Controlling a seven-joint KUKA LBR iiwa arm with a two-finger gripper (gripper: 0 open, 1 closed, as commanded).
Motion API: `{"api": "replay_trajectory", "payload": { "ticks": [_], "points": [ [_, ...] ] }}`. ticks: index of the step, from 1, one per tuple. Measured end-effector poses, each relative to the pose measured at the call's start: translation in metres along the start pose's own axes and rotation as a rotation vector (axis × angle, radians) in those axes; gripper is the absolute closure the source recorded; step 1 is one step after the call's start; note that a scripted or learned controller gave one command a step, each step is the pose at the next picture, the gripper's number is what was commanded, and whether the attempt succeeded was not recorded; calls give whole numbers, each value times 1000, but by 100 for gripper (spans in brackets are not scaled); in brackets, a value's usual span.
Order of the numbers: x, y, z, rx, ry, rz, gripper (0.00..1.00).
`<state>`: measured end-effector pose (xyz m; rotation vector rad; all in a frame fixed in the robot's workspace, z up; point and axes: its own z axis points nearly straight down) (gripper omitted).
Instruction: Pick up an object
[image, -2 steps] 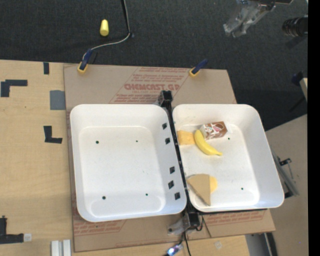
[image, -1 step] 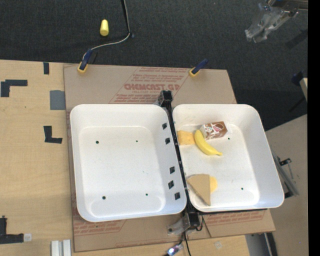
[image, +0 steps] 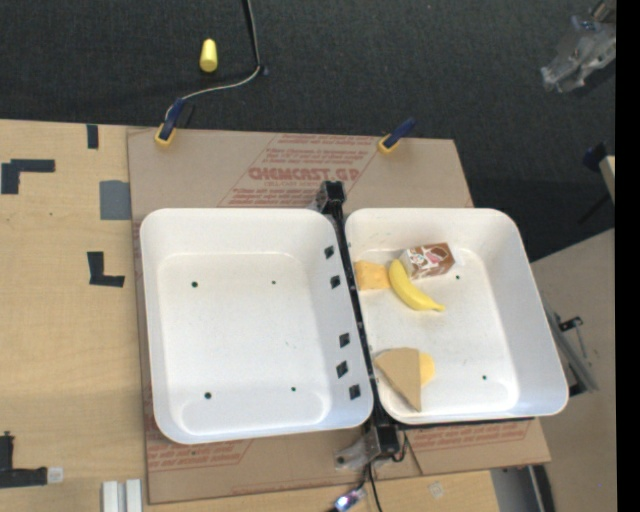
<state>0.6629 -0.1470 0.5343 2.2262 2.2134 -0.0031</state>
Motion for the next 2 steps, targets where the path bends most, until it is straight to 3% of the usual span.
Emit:
{"api": "replay_trajectory", "payload": {
  "ticks": [1, 2],
  "points": [
    [-76, -19, 0, 0, 0, 1, 100],
    [12, -34, 115, 13, 8, -13, 100]
  ]
}}
